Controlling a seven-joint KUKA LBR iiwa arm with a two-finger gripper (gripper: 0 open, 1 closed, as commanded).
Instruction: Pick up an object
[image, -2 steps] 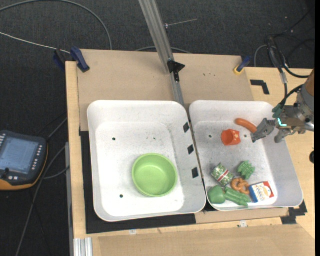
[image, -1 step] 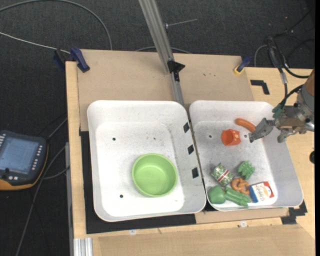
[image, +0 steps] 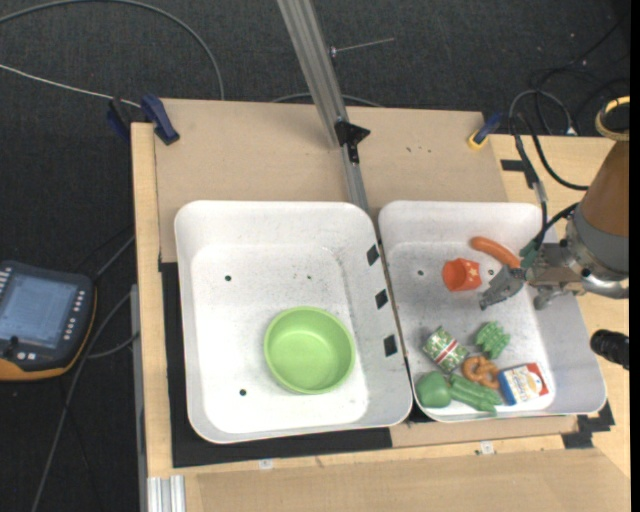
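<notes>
- Desk (image: 260, 130): tan board carrying two shallow white bins side by side.
- Left bin (image: 200, 230): holds one light green bowl (image: 309, 349), upright, toward the bin's 5 o'clock.
- Right bin (image: 420, 225): holds all the small items.
- Orange-red sausage-shaped piece (image: 494, 249): toward the bin's 1 o'clock, lying at a slant.
- Red cup-like piece (image: 461, 274): just at 8 o'clock of the sausage piece, close beside it.
- Green-and-white can (image: 441, 347): lying tilted near the bin's 6 o'clock.
- Green knobbly toy (image: 491, 337): at 3 o'clock of the can, near it.
- Brown pretzel-shaped piece (image: 479, 371): just at 6 o'clock of the knobbly toy.
- Green long-handled item (image: 447, 391): along the bin's 6 o'clock wall, touching the pretzel piece.
- Red-and-white carton (image: 523, 383): at the bin's 5 o'clock corner.
- Gripper (image: 503, 288): over the bin's 3 o'clock side, at 3 o'clock of the red cup-like piece, apart from it; fingers spread narrowly, nothing between them.
</notes>
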